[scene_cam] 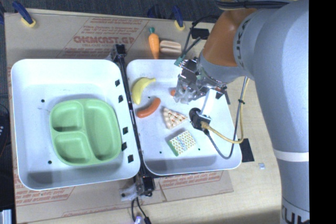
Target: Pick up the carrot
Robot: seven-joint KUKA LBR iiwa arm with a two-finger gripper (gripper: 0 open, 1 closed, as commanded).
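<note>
Plainly, the small orange plastic carrot with a green top [153, 43] does not lie in either bin: it rests on the brown cardboard-covered counter [79, 34], just above the upper rim of the right shallow white bin [223, 160], near the top centre of the frame. Its long axis runs nearly up and down the frame, green top toward the upper edge and orange tip toward the bin rim. Just to its right, close enough that I cannot tell whether they touch, lies a short tan wooden-looking block [170, 48].

The two-finger gripper [187, 93] is inside the right bin, in that bin's upper right part, pointing down toward the bin floor. From the gripper the carrot lies toward the upper left of the frame, across the bin's upper rim and near rather than beside it. Whether the gripper is open or closed cannot be told at this slant, and nothing is visibly held by it.

The grey arm with its orange band [226, 34] comes in from the right of the frame, wrist bent steeply downward over the bin, with a yellow cable [223, 137] looping below it.

As a judgement, the coming move calls for lifting clear of the rim, travelling to the upper left, and closing across the carrot's narrow width. The neighbouring block crowds the right side, so a finger could land on it or nudge the carrot aside.
</note>
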